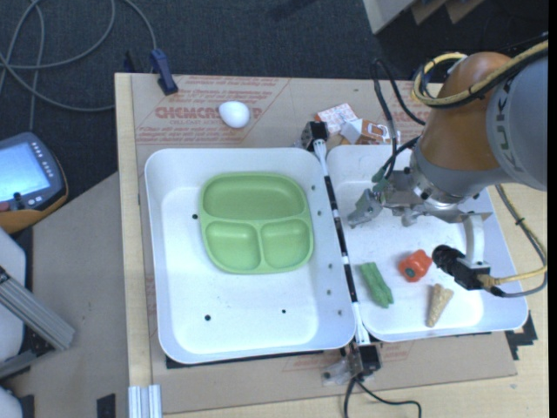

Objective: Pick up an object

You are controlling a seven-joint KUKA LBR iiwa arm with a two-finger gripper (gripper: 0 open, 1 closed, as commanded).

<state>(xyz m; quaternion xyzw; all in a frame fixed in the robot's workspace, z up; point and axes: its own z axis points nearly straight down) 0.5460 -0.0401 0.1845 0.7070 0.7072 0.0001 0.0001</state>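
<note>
A single fixed camera looks down from above the bench (139, 233) at a slant, taking in both white bins: the left bin (174, 312) sits near mid-frame, the right bin (487, 316) toward the right edge. The arm (474, 120) enters from the right. The view stands far enough back to include dark floor (226, 16) and a screen (26, 172) at left.

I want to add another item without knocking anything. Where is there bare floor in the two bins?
In the left bin, bare floor runs in front of the green divided plate and along its left. The right bin is crowded: green pod, orange piece, tan cone and the arm's gripper. A small patch lies at its near-left corner.
</note>
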